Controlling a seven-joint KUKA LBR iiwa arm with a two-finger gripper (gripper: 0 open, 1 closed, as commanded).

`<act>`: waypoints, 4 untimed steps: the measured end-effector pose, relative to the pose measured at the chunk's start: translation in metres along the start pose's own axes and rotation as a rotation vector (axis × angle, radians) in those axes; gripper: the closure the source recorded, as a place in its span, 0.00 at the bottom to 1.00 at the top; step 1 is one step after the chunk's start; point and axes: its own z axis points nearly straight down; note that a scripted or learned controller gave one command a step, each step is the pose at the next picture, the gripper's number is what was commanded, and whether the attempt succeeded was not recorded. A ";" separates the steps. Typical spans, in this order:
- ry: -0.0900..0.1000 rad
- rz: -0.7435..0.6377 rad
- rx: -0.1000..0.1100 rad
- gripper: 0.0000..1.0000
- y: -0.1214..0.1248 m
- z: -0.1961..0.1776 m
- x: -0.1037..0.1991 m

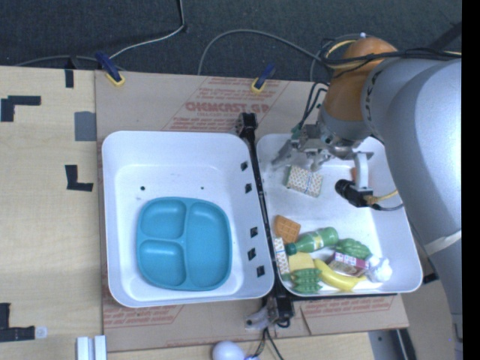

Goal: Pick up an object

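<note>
Here, fingers (306,165) gripping patterned block (304,180)

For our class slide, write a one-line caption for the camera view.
Grey arm's tool poised above a small patterned box in the right white bin; a blue divided plate sits in the left white bin.

Arm reaches in from the right over the right bin (399,235); orange band above the wrist visible. Gripper (306,161) sits low over a small patterned box (304,180) near the bin's far end (contact with the box cannot be judged). At the near end: waffle-like piece (286,227), green bottle (315,240), banana (337,277), other toy foods. Left bin (124,156) holds a blue divided plate (184,243).
</note>
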 end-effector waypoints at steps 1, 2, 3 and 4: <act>0.001 0.000 0.001 1.00 0.000 -0.010 0.000; 0.000 0.000 0.001 0.00 0.000 -0.009 0.000; -0.002 0.000 -0.010 0.00 -0.011 0.008 -0.001; -0.002 0.000 -0.011 0.00 -0.028 0.008 0.000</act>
